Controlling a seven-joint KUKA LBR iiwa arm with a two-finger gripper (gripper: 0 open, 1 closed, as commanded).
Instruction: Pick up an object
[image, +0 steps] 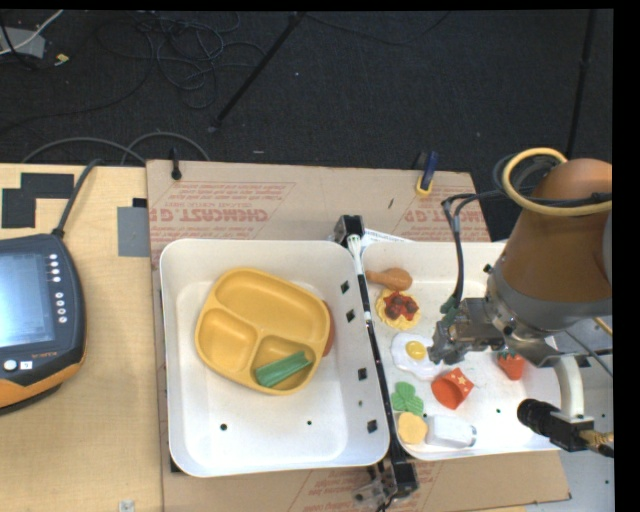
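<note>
The fingers (445, 345) hover over the fried egg (413, 351); grip state unclear.

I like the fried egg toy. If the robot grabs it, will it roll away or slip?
The fried egg looks flat, lying low on the right bin's floor, so it probably won't roll. It seems thin and glossy, so the pincer may struggle to get under it. It probably weighs little.
</note>
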